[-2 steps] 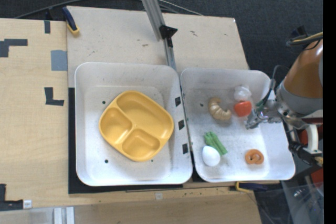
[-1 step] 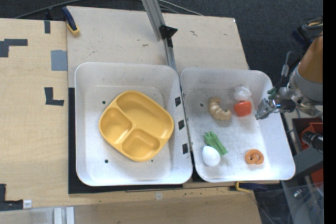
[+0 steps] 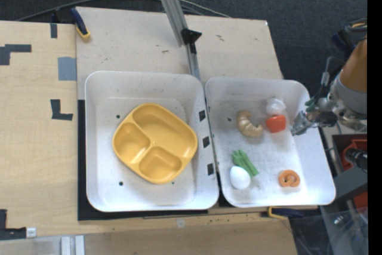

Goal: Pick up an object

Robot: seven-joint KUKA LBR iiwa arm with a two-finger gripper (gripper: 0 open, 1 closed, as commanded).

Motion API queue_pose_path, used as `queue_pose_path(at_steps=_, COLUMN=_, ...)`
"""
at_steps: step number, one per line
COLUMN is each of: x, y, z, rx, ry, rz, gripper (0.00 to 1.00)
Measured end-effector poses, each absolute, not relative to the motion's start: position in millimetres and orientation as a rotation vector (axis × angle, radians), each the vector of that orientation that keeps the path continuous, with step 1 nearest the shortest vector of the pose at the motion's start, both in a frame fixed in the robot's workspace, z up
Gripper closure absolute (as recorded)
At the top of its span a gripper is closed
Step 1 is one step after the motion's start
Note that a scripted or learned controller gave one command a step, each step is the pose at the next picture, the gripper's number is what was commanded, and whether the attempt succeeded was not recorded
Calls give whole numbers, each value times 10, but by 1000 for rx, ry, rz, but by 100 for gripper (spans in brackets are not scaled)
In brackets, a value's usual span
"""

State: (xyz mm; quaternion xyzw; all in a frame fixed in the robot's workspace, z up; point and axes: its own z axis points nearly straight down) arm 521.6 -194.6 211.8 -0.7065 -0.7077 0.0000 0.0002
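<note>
The right bin [image 3: 310,146] holds a tan croissant [image 3: 249,125], a red tomato-like object [image 3: 276,123] with a pale clear thing [image 3: 274,106] just behind it, a green leafy item [image 3: 245,162], a white egg [image 3: 240,177] and an orange ring [image 3: 289,179]. My gripper [image 3: 300,124] hangs over the bin's right side, just right of the red object and apart from it. Nothing shows between its fingers.
The left bin [image 3: 101,128] carries a yellow divided plate [image 3: 155,143]. A slanted metal rail [image 3: 170,0] runs down to the gap between the bins. The arm's grey wrist and orange band [image 3: 358,71] come in from the right edge.
</note>
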Motion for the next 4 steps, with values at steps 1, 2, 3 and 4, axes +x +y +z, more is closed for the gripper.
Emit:
queue_pose_path(at_steps=1, x=5192, y=-1342, z=2108, rx=-2212, ry=-2227, rz=1, gripper=100)
queue_pose_path(at_steps=2, x=5212, y=-771, z=2049, rx=-2211, ry=-2227, rz=1, gripper=100)
queue_pose_path(at_steps=3, x=5292, y=-230, z=2002, rx=-2211, ry=-2228, rz=1, gripper=100)
queue_pose_path(at_steps=4, x=5352, y=314, z=2001, rx=-2210, ry=-2228, rz=1, gripper=100)
